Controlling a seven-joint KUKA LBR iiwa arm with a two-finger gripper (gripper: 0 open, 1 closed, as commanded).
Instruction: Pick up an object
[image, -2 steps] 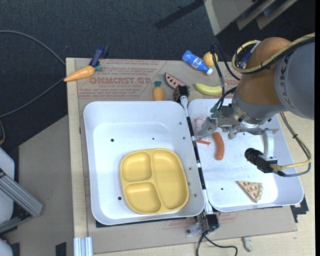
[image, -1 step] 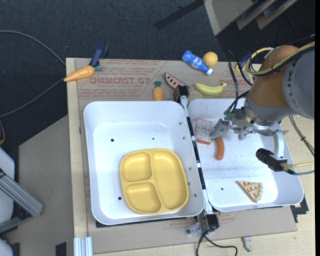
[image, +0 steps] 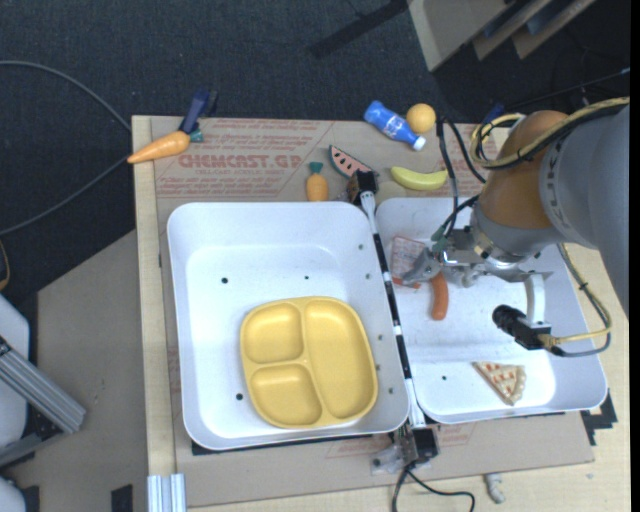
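My gripper (image: 443, 268) hangs low over the left part of the right bin (image: 570, 330), below the grey arm's orange band (image: 522, 170). An orange-red sausage (image: 438, 300) lies upright in the view just under the gripper, its top end touching or tucked beneath the gripper's tip. A pinkish crumpled item (image: 404, 256) sits to the gripper's left against the bin wall. A pizza slice (image: 500, 380) lies near the bin's front edge. The arm's body hides the bin's far right part.
The left bin (image: 200, 250) holds a yellow divided plate (image: 307, 360). Behind the bins on the cardboard lie a carrot (image: 160, 148), a small orange toy (image: 317, 186), a watermelon slice (image: 345, 160), a blue bottle (image: 392, 124), a yellow ball (image: 422, 117) and a banana (image: 418, 178).
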